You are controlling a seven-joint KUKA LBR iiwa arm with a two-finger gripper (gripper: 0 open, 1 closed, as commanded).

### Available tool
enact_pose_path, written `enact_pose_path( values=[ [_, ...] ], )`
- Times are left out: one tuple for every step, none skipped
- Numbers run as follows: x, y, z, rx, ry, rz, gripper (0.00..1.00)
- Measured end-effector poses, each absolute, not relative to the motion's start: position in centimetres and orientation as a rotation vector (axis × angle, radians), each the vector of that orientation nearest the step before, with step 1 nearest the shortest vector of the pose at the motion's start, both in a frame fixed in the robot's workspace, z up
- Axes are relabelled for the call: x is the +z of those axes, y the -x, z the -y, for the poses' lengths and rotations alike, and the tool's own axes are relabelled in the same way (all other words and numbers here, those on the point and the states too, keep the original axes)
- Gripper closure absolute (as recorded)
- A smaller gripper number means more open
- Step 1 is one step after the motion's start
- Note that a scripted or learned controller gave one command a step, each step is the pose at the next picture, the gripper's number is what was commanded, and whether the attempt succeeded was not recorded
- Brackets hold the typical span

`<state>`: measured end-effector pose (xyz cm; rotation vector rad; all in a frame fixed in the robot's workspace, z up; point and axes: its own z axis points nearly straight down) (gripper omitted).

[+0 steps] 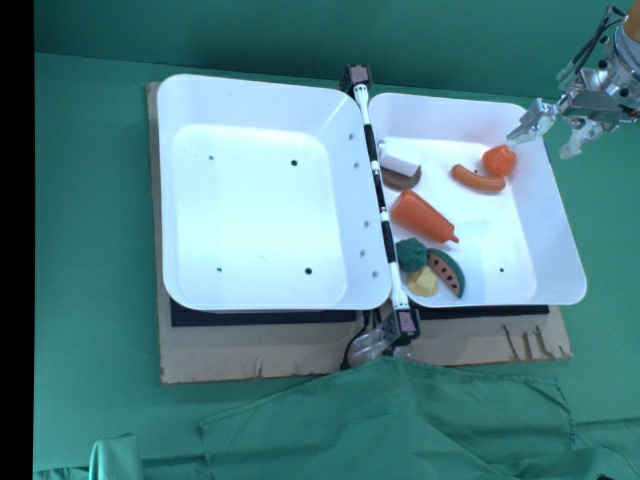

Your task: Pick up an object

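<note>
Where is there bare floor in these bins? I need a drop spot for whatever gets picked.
The left bin floor is bare from wall to wall. In the right bin, open floor lies right of the watermelon slice, below the sausage. It is crowded beside the divider: carrot, broccoli, cake slice.

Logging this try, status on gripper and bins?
Gripper open, above right bin's far right corner, holding nothing. Nearest: orange pepper, then sausage. Carrot, broccoli farther left. Nothing blocking.

Silver metal gripper (553, 134) — two slim fingers, dark cables looping above, an orange band at the wrist
</note>
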<state>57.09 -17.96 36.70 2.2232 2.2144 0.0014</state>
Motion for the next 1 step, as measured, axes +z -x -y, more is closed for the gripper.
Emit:
enact_pose_path(
  values=[
    [28.12, -54.23, 16.77, -0.006, -2.229, -2.220, 0.00]
  ],
)
